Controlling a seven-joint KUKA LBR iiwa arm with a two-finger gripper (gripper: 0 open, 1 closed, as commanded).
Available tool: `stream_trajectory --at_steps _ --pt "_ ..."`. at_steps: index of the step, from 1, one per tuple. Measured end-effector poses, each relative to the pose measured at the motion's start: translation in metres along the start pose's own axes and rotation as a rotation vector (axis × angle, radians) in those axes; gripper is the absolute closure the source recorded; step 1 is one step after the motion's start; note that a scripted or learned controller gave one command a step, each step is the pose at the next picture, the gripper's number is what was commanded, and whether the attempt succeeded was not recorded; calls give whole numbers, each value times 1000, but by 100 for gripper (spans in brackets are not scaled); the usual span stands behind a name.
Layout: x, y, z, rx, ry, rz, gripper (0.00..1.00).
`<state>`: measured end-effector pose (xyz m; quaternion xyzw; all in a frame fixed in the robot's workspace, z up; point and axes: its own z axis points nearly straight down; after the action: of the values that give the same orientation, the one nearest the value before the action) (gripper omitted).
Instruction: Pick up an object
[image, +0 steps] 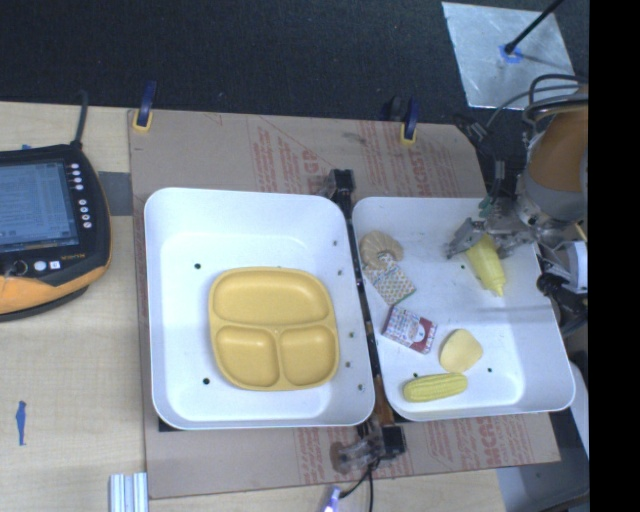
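Observation:
In the right bin, a yellow oblong toy lies at the upper right. My gripper is low over its upper end, with the fingers spread to either side and the toy still resting on the bin floor. Lower in the same bin lie a corn cob, a pale yellow chunk, a red and white packet, a checked tan wafer and a round tan biscuit.
The left bin holds a yellow divided plate. A control tablet sits on the bench at the far left. The arm's grey and orange wrist and its cables crowd the right bin's upper right corner.

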<state>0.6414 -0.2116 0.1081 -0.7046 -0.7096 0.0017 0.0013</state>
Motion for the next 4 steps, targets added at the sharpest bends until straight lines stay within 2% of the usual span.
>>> stream_trajectory --at_steps 1,2,3,4 --pt "-1 15 -90 -4 0 3 0" --pt "0 15 -26 0 0 0 0" --pt "0 15 -16 0 0 0 0" --pt "-1 15 -54 -3 0 1 0"
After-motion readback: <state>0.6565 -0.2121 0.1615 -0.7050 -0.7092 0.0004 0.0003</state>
